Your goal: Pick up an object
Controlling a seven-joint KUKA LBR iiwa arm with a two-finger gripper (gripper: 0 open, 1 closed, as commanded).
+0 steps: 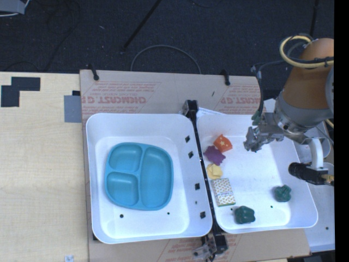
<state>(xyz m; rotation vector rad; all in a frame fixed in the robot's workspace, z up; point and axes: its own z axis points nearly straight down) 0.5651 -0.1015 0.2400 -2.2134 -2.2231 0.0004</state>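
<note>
The right bin (297,212) holds several small objects: an orange piece (222,143), a purple piece (214,155), a yellow piece (214,171), a patterned flat box (223,192), a dark green lump (245,215) and a teal lump (282,193). My gripper (253,142) hangs over the upper middle of this bin, to the right of the orange piece and apart from it. Nothing shows between its fingers.
The left bin (98,141) holds a blue divided plate (139,176). A black divider (197,162) separates the two bins. Cardboard (163,94) lies under both. The arm's grey and orange body (308,86) stands over the right bin's far right corner.
</note>
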